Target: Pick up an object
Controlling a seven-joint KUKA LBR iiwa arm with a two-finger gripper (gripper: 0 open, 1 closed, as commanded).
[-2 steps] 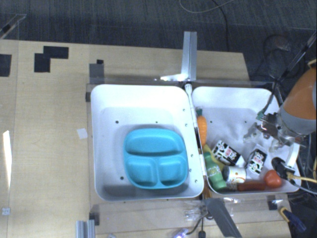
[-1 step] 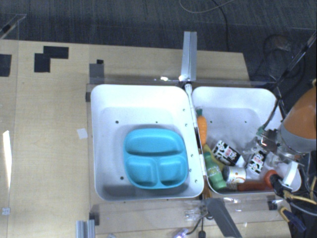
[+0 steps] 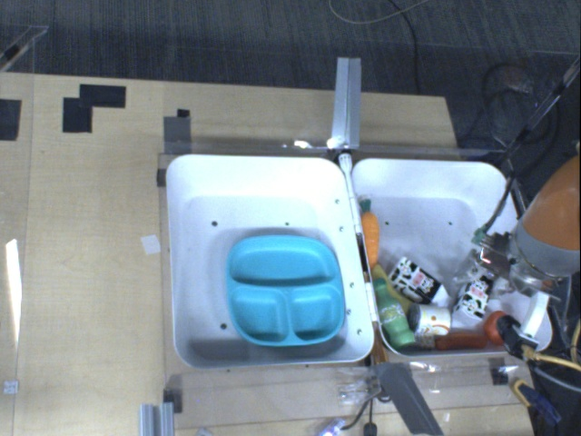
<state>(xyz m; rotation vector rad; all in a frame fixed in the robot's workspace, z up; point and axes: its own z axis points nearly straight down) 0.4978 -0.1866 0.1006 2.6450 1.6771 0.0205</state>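
Note:
The right bin (image 3: 427,193) holds several objects along its near and left sides. An orange carrot (image 3: 369,232) lies against the divider, with a green bottle (image 3: 392,316) below it. Beside them are a black-and-white patterned box (image 3: 416,280), a small white cylinder (image 3: 434,319) and a reddish-brown piece (image 3: 467,339). A second black-and-white patterned item (image 3: 474,298) sits near the bin's right side. My gripper (image 3: 486,266) hangs low at that right side, just above and touching or nearly touching this second patterned item. The wrist hides how the gripper meets it.
The left bin (image 3: 195,243) holds a blue divided tray (image 3: 286,289). A metal post (image 3: 348,107) rises behind the divider between the bins. The arm with its orange band (image 3: 556,212) covers the right bin's right wall. Cables (image 3: 536,361) hang at the lower right.

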